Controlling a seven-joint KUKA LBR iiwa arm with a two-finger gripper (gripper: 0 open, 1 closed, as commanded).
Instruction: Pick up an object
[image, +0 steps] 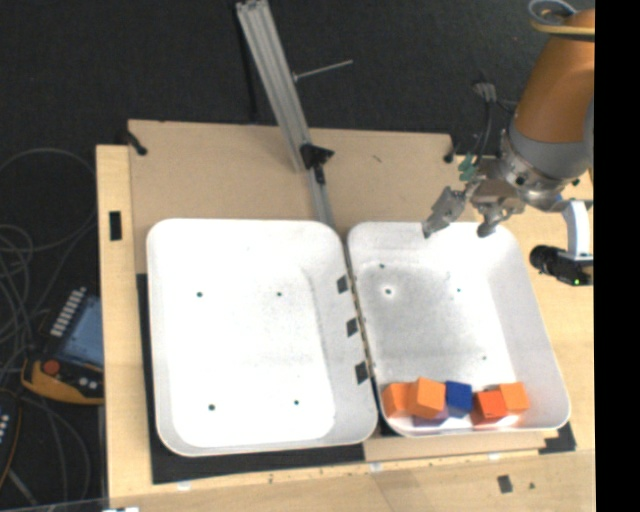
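Note:
Several small blocks lie in a row along the near edge of the right bin (450, 300): an orange block (401, 398), another orange block (430, 396), a blue block (458, 397), a red-orange block (489, 405) and an orange block (513, 397). A purple piece (428, 421) peeks out under the orange ones. My gripper (462, 222) hangs over the far edge of the right bin, well away from the blocks. Its two fingers are spread apart with nothing between them.
The left bin (250, 330) lies beside the right one, with small black clips (352, 327) along the shared edge. A slanted metal rail (285, 95) rises behind the bins. Cables and a handheld pendant (65, 345) lie off the bench's left side.

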